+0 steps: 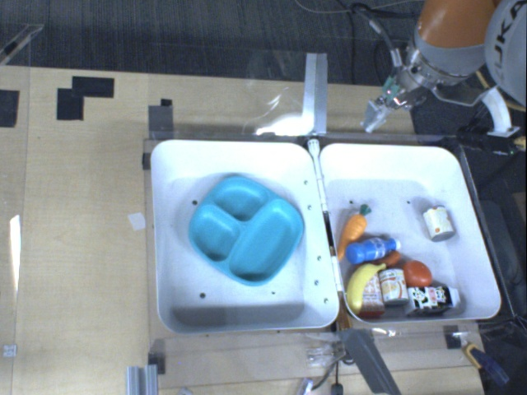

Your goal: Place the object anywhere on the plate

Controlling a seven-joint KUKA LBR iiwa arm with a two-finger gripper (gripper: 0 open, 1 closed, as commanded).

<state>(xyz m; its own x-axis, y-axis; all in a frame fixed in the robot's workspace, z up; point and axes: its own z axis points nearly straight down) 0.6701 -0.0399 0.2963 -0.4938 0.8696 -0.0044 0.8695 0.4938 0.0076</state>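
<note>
A blue plate (245, 229) with three compartments lies in the left bin (177, 303). The right bin (395, 171) holds the loose objects: an orange carrot (356, 223), a blue bottle (372, 248), a yellow banana (361, 285), a small jar (392, 286), a red round fruit (417, 272), a black-and-white carton (428, 298) and a white cylinder (438, 222) lying apart at the right. My gripper (380, 113) hangs above the far rim of the right bin, well away from the objects and the plate, with nothing seen in it.
A metal divider post (315, 93) stands at the back between the two bins. Cables (354, 11) run across the dark floor behind the bench. The arm's orange band (461, 6) sits at the top right.
</note>
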